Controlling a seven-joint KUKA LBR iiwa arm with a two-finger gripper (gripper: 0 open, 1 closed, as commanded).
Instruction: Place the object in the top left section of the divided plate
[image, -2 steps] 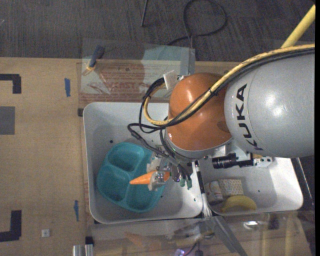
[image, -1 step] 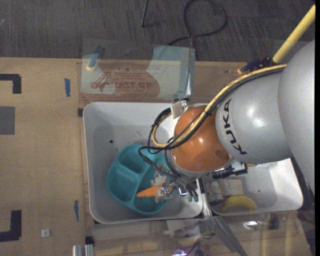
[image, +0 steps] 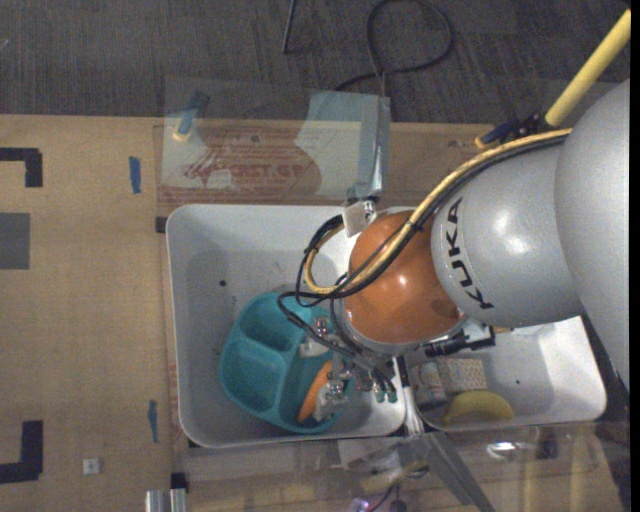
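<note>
Cardboard-brown worktop (image: 80, 330) fills the left side, marked with black corner shapes and bits of blue tape. Next comes the left white bin (image: 200, 300), and in it sits a teal divided plate (image: 262, 360), tilted toward the bin's near wall. An orange object (image: 314, 392) lies in one of the plate's lower sections, at the edge nearest my wrist; which section exactly I cannot make out, since my own hardware covers part of the plate. My end effector (image: 345, 385) hangs right over that spot, just beside the orange object, and whether it is wide, narrow or closed on anything I cannot tell from this angle. My orange wrist band (image: 400, 285) and grey arm (image: 520, 240) cover the divide between the bins. Further right, the right white bin (image: 560, 370) holds a yellow banana-like item (image: 478, 406) and, touching it, a pale patterned block (image: 455, 376).
</note>
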